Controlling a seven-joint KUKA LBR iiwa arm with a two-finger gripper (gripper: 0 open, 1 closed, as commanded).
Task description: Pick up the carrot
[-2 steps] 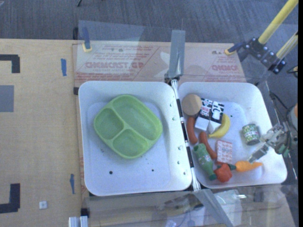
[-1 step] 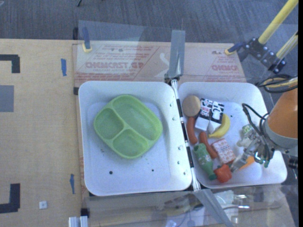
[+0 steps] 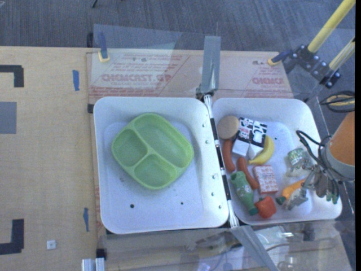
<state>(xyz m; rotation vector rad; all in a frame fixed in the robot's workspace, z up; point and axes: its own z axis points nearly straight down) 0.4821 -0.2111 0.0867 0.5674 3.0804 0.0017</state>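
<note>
- Carpet up top, tan table below it, with two white bins side by side on cardboard.
- Pincer is low in the right bin, near its right wall. Honestly can't tell how wide it's open or if it has hold of anything, too cluttered there.
- Carrot lies just left of the pincer, looks like it's touching.
- Further left: red pepper-ish thing, green bottle, two sausages, banana.
- Left bin holds a green divided plate.
</note>
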